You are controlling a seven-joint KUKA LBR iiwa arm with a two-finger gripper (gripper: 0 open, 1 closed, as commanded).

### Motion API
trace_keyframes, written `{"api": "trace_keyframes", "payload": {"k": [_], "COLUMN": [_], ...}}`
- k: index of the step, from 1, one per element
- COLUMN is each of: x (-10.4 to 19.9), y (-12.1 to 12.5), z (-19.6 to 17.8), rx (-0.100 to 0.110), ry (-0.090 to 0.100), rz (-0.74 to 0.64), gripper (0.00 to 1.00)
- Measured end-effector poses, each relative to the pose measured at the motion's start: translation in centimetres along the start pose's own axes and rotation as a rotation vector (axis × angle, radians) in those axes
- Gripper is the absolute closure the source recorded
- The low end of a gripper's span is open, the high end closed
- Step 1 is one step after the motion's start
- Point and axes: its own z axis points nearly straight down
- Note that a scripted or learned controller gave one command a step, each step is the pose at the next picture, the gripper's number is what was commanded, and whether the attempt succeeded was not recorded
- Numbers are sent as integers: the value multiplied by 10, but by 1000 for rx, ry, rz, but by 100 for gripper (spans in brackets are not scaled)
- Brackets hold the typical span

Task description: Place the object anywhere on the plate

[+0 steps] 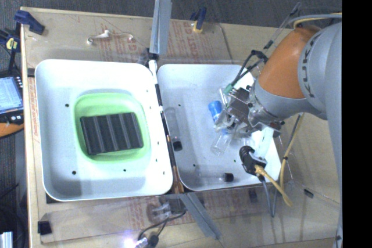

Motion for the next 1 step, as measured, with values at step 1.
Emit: {"api": "trace_keyframes", "payload": {"k": [1], "x": [0], "y": [0], "z": [0], "rx": [0], "ry": [0], "rz": [0], "gripper": [0]}}
